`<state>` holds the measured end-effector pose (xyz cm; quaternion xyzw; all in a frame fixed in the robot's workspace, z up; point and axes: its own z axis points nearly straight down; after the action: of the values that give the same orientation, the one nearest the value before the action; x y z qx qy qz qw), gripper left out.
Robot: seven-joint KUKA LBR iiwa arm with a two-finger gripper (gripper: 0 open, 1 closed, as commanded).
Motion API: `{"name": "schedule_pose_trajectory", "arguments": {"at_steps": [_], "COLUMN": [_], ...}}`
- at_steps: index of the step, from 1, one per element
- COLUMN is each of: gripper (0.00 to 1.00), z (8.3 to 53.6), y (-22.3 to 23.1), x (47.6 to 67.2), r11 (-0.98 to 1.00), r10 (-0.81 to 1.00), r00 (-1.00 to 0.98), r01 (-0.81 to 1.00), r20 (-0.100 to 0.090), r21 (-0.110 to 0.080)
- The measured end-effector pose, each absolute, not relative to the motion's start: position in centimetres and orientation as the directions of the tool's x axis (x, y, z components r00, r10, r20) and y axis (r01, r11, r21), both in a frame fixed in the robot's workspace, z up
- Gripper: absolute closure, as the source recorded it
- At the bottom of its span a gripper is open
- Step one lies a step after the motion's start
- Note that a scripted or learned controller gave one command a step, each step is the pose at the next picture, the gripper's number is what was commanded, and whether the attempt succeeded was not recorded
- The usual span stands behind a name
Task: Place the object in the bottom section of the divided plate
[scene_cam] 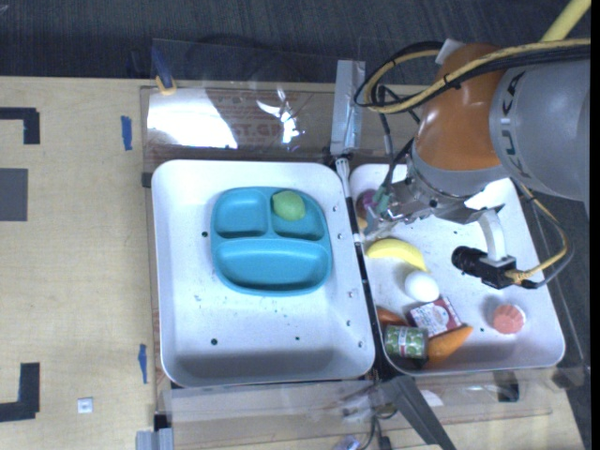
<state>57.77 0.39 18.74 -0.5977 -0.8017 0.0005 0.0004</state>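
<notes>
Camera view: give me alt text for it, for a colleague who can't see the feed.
A grey and orange robot arm reaches into the right bin, its pincer near a banana, an egg and other small items. In the left bin, a blue divided plate holds a green object in its upper right section.

Two shallow white bins (pixel 187 336) are counted. One blue divided plastic plate (pixel 272 261), one green round fruit (pixel 289 206), one yellow banana (pixel 396 251), one white egg (pixel 421 288), one orange carrot (pixel 450 342), one pink round piece (pixel 508 319) are listed.
</notes>
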Motion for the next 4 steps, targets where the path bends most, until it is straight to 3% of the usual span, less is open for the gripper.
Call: {"name": "schedule_pose_trajectory", "arguments": {"at_steps": [1,2,3,4], "gripper": [1.0,1.0,1.0,1.0], "z": [18.5,24.7,22.4,22.8], "y": [2.6,7.3,9.7,8.7], "x": [53.5,61.6,62.5,55.1], "r11": [0.68,0.744,0.602,0.468], "r10": [0.733,0.668,0.798,0.884], "r00": [-0.68,-0.744,-0.602,-0.468], "r01": [0.733,0.668,0.798,0.884], "r20": [0.001,-0.004,-0.001,0.001], "r21": [0.0,0.006,0.003,-0.001]}}
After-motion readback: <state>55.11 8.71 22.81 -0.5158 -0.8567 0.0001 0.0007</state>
